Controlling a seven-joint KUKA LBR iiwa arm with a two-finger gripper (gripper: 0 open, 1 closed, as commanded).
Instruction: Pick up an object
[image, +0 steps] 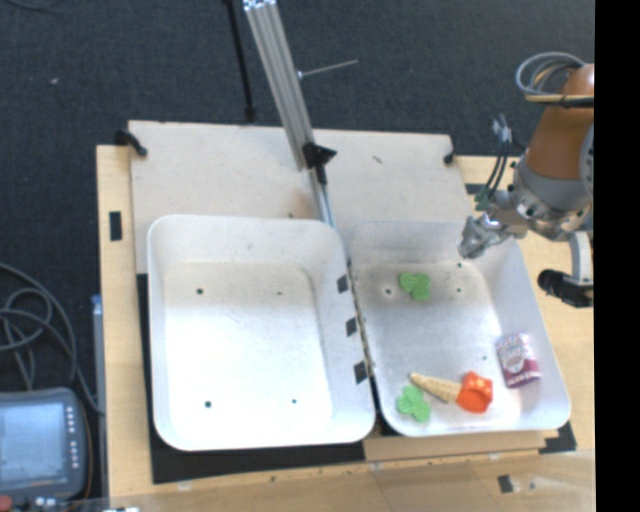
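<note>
Gripper first: it hangs over the far right corner of the right-hand bin, and its fingers are too small and blurred to tell whether they are parted or closed; nothing can be made out between them.

At the far left, off the bench, a grey monitor sits on the dark floor with cables looping above it. On the bench, the left bin shows a bare speckled white floor. A slanted aluminium post rises between the two bins at their far side.

The right bin holds the objects. A green piece lies near its far middle. Along the near edge are a second green piece, a tan cone just beside it, and an orange block touching the cone's right end. A small pink-and-white packet lies against the right wall.

The arm comes in from the right, its orange band above the grey wrist, angled down and to the left towards the bin's corner. The far green piece is the nearest object to the gripper, lying to its left and nearer the camera; the others lie well apart from it along the near side.
</note>
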